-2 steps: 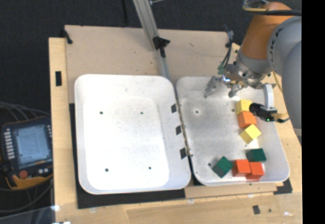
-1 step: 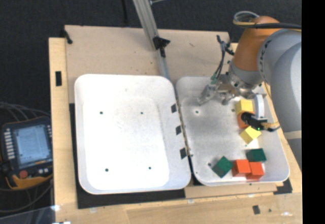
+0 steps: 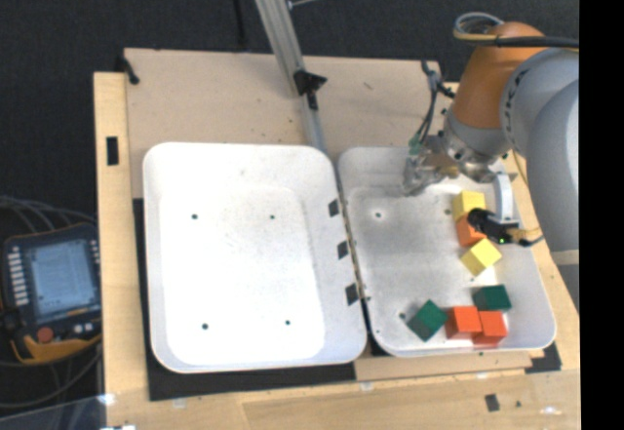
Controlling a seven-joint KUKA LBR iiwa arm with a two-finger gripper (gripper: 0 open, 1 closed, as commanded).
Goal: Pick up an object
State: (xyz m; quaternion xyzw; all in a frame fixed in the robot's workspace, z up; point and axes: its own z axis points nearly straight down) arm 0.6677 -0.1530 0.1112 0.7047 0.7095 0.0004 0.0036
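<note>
Where the arm (image 3: 507, 97) reaches in from the right, its gripper (image 3: 421, 173) hangs over the far end of the right bin (image 3: 390, 253), close to the rim there, and it is too small and blurred to tell how far the pincer is open or whether it has hold of anything.

The blocks lie along the right and near sides of that bin. A yellow block (image 3: 472, 203) sits near the right wall, with an orange block (image 3: 471, 230) just below it and a second yellow block (image 3: 481, 257) below that (a small black fitting on the arm overlaps this group). Toward the near rim a green block (image 3: 492, 298) lies above a pair of orange blocks (image 3: 477, 323) that touch each other, and another green block (image 3: 426, 320) rests just left of them.

The middle and left of the right bin are bare floor, giving open room between the gripper and the blocks. The left bin (image 3: 244, 253) lies alongside, their rims meeting at the centre. A metal pole (image 3: 283, 28) slants up from the far edge, near where the bins meet. A handheld screen unit (image 3: 54, 287) sits off the bench to the left.
</note>
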